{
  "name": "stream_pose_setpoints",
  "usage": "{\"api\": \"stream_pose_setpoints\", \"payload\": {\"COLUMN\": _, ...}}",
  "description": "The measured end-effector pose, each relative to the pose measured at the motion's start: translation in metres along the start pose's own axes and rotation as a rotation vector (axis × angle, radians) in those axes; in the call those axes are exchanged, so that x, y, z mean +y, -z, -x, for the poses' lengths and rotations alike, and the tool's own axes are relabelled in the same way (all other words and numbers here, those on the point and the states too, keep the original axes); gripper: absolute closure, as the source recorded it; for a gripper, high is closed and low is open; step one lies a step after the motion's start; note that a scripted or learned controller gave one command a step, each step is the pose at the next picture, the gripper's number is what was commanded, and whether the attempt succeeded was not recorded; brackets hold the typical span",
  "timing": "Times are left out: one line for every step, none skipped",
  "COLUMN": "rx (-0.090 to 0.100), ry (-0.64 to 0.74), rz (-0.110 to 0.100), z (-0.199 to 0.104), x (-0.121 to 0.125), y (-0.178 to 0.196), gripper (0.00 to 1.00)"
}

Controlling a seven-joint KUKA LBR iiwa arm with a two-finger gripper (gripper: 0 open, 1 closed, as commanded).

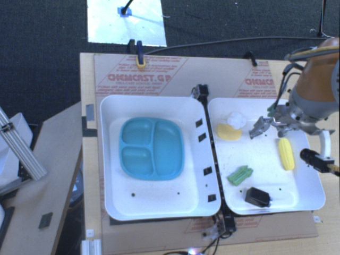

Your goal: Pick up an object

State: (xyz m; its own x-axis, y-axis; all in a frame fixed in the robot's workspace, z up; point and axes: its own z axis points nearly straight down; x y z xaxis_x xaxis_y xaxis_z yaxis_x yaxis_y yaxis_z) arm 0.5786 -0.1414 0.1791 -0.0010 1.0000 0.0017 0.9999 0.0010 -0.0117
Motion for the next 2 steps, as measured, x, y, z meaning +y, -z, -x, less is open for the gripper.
{"api": "stream_pose_setpoints", "payload": {"rx": -0.002, "ry": 0.003, "rz": 0.013, "z": 0.000, "x": 0.003, "y": 0.008, "gripper": 0.00}}
{"api": "stream_pose_setpoints", "payload": {"rx": -0.002, "ry": 0.001, "rz": 0.011, "z": 0.006, "x": 0.002, "y": -0.051, "gripper": 0.00}}
